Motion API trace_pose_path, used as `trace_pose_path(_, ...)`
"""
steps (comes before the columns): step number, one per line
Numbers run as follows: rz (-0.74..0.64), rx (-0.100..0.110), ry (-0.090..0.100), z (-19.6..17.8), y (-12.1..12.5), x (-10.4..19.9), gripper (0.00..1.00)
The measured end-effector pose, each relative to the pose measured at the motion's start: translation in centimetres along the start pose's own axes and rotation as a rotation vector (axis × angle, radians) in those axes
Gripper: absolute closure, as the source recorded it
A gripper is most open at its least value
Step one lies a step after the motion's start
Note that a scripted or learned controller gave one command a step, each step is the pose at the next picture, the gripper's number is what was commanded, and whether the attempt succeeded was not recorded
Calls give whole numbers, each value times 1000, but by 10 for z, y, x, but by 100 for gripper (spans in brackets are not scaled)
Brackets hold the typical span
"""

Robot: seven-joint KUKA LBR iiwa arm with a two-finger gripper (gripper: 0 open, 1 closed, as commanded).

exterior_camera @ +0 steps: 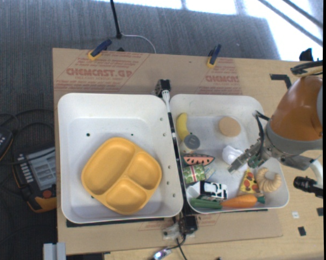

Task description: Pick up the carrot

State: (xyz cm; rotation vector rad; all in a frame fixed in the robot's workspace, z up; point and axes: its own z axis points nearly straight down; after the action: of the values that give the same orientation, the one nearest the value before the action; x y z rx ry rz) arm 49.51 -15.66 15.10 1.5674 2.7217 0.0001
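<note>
We cannot tell if the gripper is open or closed, because it is small and blurry. The arm runs off the right side, so we see just part of it. The green end of the carrot is partly tucked under a black and white toy.

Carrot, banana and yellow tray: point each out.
carrot [240, 201], camera view, mid-body.
banana [181, 125], camera view, middle of its curve.
yellow tray [100, 169], camera view, left compartment floor.
</note>
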Motion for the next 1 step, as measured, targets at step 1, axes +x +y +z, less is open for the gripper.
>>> trace_pose_path(1,-309,1,2,43,-28,-25,100)
